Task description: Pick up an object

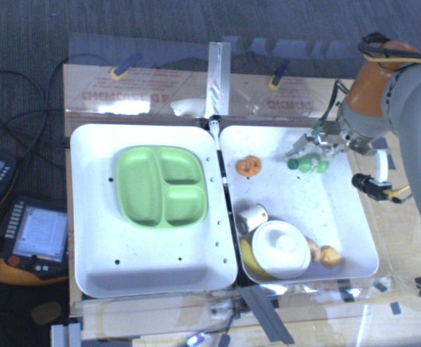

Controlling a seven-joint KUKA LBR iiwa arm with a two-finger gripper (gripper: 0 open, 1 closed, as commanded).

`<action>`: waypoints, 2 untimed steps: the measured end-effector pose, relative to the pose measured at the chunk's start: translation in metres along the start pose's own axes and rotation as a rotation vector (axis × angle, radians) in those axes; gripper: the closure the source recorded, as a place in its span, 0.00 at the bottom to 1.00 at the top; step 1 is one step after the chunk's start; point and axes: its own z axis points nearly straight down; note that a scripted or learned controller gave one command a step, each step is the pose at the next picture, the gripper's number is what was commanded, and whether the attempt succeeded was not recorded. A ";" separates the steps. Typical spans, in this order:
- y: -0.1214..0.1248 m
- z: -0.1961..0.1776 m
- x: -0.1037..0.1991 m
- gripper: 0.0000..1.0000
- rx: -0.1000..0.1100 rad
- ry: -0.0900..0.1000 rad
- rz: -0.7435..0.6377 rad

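A smooth green divided plate (161,186) with three compartments lay in the left bin (94,259). In the right bin (354,223), a glossy white lidded bowl (280,249) sat over something yellow near the front wall, a small white cup (253,215) just behind it and a tan lump (330,255) beside it. An orange ridged round piece (249,166) lay alone near the divider. The claw (307,150) hung at the back right, directly above a small green object (307,165); how far it was spread could not be told. The bin's middle floor lay bare.

Robotics lab test rig

Taped white bins (87,194) on a tabletop (80,92), teach pendant (29,237) and cables (15,114) at nine o'clock.
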 end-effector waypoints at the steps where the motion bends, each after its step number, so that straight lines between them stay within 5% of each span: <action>1: 0.011 0.001 0.003 0.00 0.004 0.007 0.098; 2: 0.008 0.020 0.005 0.00 0.038 0.005 -0.050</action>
